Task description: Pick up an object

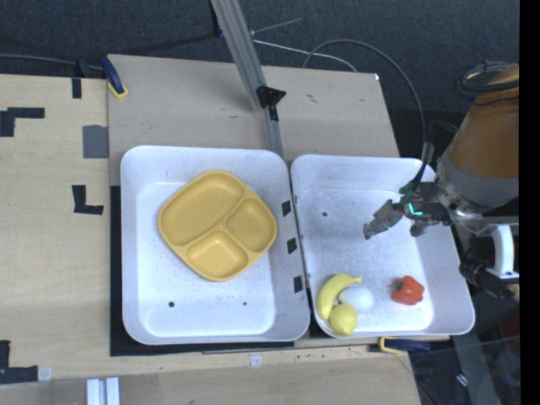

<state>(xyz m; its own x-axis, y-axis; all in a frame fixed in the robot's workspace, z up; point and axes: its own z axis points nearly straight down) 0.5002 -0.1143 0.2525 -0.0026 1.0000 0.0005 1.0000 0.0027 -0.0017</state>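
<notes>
Tool [395, 219]: over right bin [337, 180], centre toward 3 o'clock; fingers spread apart, nothing between them | Objects: red pepper [407, 290] at 5 o'clock of that bin; banana [335, 289], white egg [358, 298] and lemon [343, 318] clustered touching at 6 to 7 o'clock | Left bin [135, 251]: yellow divided plate [218, 224] at centre | Desk [186, 99]: both bins side by side.

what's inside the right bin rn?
Right bin holds a banana, a white egg-like ball and a lemon bunched at its near edge, with a red pepper beside them. The gripper hangs above, hiding some floor.
</notes>
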